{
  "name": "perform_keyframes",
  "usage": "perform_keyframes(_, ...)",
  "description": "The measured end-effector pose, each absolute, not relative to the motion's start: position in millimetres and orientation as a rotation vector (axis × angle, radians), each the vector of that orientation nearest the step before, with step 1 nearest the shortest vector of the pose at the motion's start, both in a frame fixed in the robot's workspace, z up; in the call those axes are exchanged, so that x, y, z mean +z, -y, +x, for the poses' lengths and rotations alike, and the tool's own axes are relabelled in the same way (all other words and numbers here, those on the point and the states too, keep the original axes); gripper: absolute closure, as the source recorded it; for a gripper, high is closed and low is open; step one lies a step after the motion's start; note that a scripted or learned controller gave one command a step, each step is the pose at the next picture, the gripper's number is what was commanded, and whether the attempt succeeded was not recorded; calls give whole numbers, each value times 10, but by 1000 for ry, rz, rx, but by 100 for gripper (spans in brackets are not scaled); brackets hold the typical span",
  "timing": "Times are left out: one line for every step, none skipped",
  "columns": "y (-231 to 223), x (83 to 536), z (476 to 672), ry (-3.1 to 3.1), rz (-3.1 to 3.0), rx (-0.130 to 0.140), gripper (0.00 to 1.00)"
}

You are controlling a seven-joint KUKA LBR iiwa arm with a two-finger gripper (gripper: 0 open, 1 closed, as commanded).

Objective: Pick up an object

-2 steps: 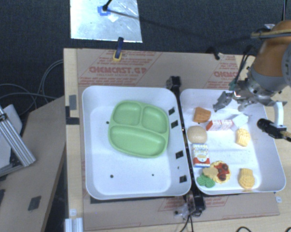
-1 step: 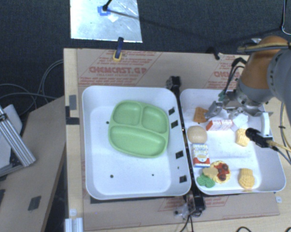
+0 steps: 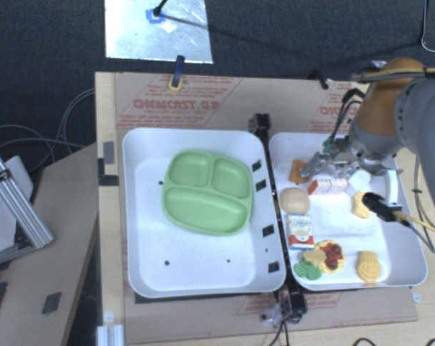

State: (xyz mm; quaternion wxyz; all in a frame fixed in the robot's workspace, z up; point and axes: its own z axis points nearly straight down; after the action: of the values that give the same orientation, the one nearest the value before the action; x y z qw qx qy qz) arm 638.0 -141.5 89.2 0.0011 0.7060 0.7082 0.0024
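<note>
My gripper (image 3: 331, 161) hangs low over the far part of the right bin (image 3: 412, 259), on the grey arm with its orange band (image 3: 381, 107). Just below it lies a red and white packet (image 3: 328, 187); whether the gripper touches it cannot be told. An orange wedge (image 3: 298, 170) lies to the gripper's left. Closer to the front are a tan bread roll (image 3: 294, 200), a small printed packet (image 3: 300, 231), a toy pizza slice (image 3: 327, 256) with a green piece (image 3: 306, 269), a yellow waffle (image 3: 368, 265) and a yellow chunk (image 3: 360, 206).
The left bin (image 3: 146, 265) holds a green divided plate (image 3: 206, 192). A black divider with clips (image 3: 270, 193) runs between the bins. A black and yellow part (image 3: 383, 207) sticks out under the arm at the right bin's right side.
</note>
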Motion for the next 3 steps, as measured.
perform_keyframes(1408, 1032, 6411, -2220, 2209, 18, 100)
perform_keyframes(1313, 1533, 6421, -2224, 2211, 7, 100)
perform_keyframes(1278, 2183, 6456, -2223, 2209, 8, 100)
